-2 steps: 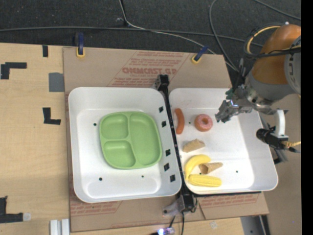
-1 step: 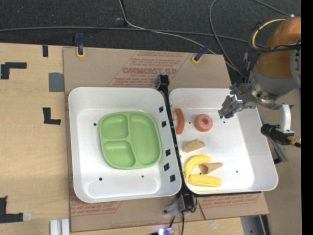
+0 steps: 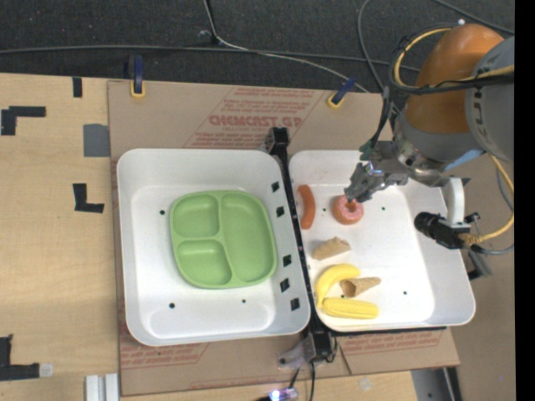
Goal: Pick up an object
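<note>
Gripper [image 3: 358, 192]: low in the right bin, tips right at the top edge of the pink donut; can't tell from this angle if it's apart, together or clamped on anything.
Arm [image 3: 451, 98]: grey w/ orange band, reaching in from the right, wrist tilted down-left toward the donut. Prob. lined up for a grab from above.
Pink donut [image 3: 349, 211]: lies flat on right bin floor, upper middle, touching or just under the gripper tips. Likely target obj; not lifted as far as I can see.
Sausage [image 3: 307, 205]: reddish, lengthwise beside the divider, near the donut but apart from it.
Tan piece [image 3: 332, 246]: bread-like chunk, mid bin, below the donut.
Banana [image 3: 341, 292]: yellow, curled at the bin's near end, w/ a small cone-shaped item [image 3: 361, 286] resting against it.
Right bin [image 3: 443, 307]: holds all the loose food, so picks happen here.
Left bin [image 3: 142, 307]: holds a green divided plate [image 3: 222, 238], flat, centred.
Risk: donut is small and low; tips could slip off the edge or push it away.
</note>
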{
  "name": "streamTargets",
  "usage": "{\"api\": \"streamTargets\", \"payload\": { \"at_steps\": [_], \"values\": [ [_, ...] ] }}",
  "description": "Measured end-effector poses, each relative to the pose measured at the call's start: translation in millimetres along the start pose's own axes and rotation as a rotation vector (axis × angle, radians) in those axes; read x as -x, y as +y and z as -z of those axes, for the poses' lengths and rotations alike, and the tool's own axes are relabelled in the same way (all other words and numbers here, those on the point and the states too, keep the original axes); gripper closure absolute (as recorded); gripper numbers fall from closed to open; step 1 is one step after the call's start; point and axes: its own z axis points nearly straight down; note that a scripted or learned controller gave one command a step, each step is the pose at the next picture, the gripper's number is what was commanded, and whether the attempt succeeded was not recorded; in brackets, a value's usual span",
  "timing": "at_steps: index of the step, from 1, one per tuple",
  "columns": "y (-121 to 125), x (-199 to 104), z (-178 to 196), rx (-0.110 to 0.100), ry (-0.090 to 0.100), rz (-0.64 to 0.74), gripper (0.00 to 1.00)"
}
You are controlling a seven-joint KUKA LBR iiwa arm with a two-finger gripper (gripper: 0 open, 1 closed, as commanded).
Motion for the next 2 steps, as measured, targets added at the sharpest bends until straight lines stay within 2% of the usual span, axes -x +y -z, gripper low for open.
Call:
{"api": "streamTargets", "payload": {
  "at_steps": [2],
  "values": [
    [-8,-112,6,-0.001,0.0,0.001,1.0]
  ]
}}
